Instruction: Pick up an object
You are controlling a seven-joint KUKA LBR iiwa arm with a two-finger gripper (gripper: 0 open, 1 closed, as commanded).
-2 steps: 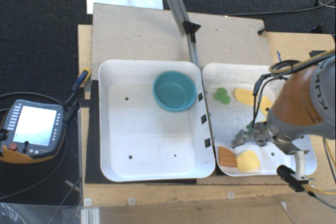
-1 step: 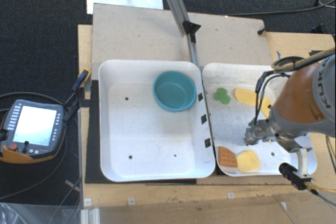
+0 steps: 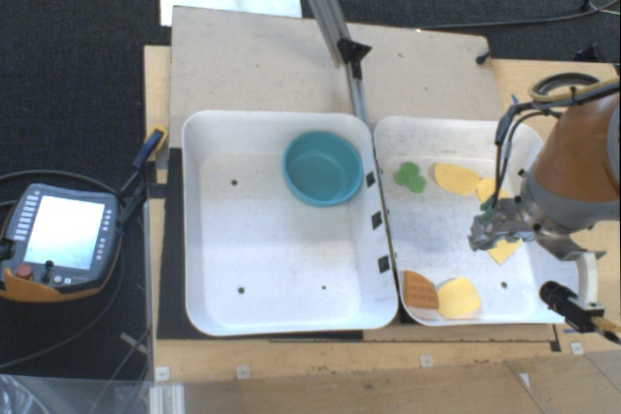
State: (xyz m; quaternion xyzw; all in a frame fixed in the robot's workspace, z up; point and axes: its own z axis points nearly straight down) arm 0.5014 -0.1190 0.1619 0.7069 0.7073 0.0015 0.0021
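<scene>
The gripper [image 3: 492,235] hangs low in the right white bin [image 3: 427,310], over a flat yellow wedge-shaped piece [image 3: 504,252] by the far wall. This looks like the descent; whether the fingers are apart I cannot tell. Next comes closing squarely on the wedge.

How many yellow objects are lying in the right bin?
3. One yellow piece lies near the far side, one at the near edge beside an orange block, one under the gripper; more may be hidden.
</scene>
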